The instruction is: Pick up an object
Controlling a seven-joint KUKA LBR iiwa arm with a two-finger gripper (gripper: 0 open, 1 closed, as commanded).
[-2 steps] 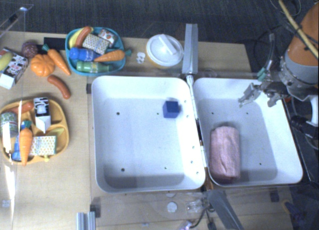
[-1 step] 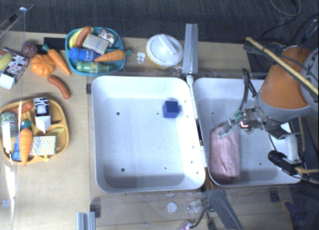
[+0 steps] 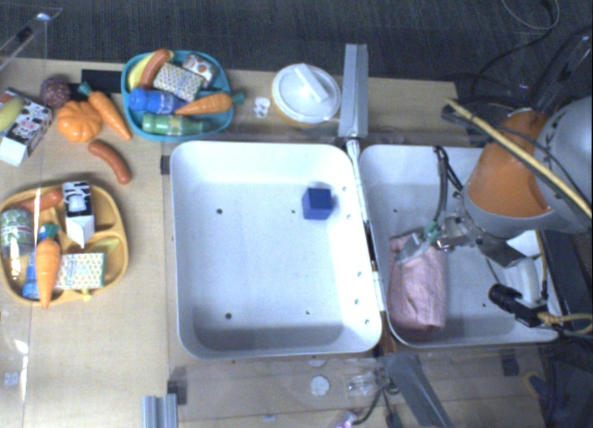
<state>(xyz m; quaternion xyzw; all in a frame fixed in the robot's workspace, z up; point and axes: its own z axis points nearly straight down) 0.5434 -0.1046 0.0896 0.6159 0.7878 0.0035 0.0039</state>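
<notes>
Claw (image 3: 428,236) at the pink cloth bundle's (image 3: 416,289) top end in the right bin (image 3: 463,162), finger state indiscernible; a good grasp needs descent centred over the bundle

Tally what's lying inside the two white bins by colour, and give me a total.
Blue: 1, the blue cube in the left bin
Pink: 1, the pink cloth bundle in the right bin, right below the end effector
Total: 2
</notes>
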